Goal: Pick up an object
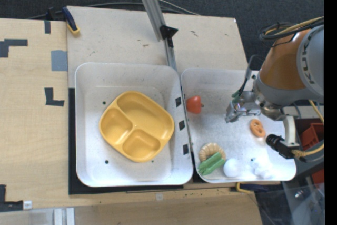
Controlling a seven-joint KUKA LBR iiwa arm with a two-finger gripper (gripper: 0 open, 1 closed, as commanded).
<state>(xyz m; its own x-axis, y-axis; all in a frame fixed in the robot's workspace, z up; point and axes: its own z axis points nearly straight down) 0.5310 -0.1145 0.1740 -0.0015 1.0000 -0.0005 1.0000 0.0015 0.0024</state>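
Overhead view of the bench. The gripper (235, 111) hangs over the right bin (210, 79), right of the red tomato (194, 104); whether its jaws stand wide or narrow cannot be told, and nothing shows between them. An orange slice (257, 128) lies right of the gripper. Along the bin's near wall lie a green pod (211, 164), a tan ridged piece (211, 151) and a white ball (231, 167). The left bin (89, 81) holds a yellow divided plate (137, 125).

Grey arm (287, 74) reaches leftward, its pincer (232, 114) pointing down.
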